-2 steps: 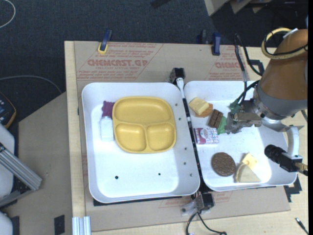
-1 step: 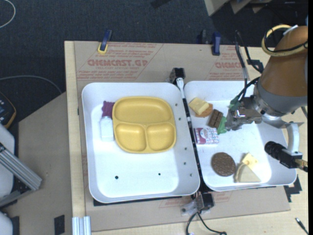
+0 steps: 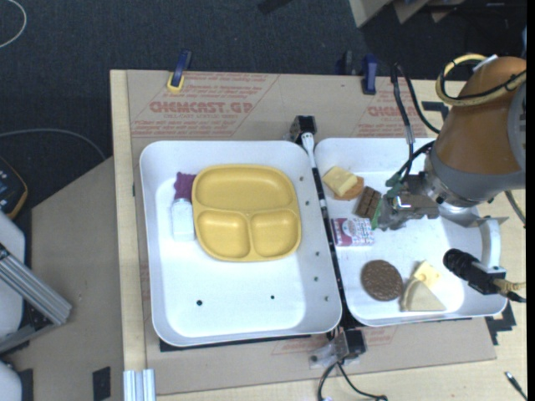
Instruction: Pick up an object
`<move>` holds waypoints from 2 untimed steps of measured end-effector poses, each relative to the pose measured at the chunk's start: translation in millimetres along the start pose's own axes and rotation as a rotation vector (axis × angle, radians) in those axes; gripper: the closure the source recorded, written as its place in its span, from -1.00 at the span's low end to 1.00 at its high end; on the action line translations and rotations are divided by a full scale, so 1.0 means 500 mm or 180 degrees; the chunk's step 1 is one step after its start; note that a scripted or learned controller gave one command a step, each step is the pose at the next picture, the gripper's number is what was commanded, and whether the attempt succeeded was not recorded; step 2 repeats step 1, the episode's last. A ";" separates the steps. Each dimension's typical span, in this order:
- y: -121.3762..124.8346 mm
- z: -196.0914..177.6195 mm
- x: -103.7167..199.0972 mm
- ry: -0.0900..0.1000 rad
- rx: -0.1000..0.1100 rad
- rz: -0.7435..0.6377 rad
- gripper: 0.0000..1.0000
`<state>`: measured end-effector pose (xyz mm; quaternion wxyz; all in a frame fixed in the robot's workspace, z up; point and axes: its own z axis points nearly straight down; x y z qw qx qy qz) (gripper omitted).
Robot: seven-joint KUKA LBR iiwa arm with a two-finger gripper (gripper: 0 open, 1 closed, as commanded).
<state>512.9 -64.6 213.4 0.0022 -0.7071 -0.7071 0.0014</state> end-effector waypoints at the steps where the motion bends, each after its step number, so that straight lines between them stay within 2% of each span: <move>1: 0.016 -0.038 0.006 -0.0007 -0.0029 -0.0004 1.00; 2: 0.016 -0.038 0.006 -0.0007 -0.0029 -0.0004 1.00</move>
